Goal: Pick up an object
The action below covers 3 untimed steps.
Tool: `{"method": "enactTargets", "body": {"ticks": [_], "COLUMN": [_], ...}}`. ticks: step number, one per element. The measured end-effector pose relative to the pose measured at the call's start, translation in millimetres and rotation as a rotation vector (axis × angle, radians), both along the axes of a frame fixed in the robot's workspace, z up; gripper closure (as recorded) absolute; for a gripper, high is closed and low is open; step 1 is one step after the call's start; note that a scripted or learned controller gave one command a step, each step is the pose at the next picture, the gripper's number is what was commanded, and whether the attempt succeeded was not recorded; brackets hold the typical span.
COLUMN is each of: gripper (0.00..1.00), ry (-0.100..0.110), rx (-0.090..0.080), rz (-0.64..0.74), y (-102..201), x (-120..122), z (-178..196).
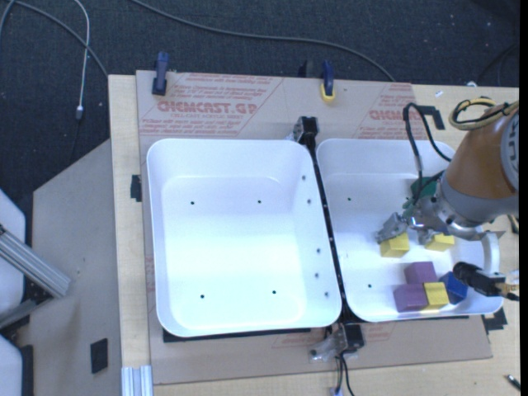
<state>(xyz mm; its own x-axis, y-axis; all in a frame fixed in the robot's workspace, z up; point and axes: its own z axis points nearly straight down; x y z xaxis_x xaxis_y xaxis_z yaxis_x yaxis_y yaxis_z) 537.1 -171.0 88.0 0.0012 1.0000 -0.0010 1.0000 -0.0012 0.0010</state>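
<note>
My claw [415, 231] over the right bin [363, 172]

Its fingers are spread, one beside a yellow block [395, 245], gripping nothing. Purple blocks [415, 285] crowd the near rim; the smooth left bin [239, 238] offers room.

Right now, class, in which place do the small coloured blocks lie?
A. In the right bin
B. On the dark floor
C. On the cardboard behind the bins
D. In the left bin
A: the yellow block, the purple blocks and the blue block all lie in the right bin, near the gripper.
</note>
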Motion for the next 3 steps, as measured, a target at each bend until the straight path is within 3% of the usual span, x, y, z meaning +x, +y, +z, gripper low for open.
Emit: {"method": "enactTargets", "body": {"ticks": [1,2,3], "gripper": [1.00,1.00,1.00], "ry": [-0.001,-0.004,-0.009], "rx": [0.001,0.001,0.002], "rz": [0.001,0.006,0.008], "y": [1,89,152], "x": [0,-21,19], "z": [11,2,104]}}
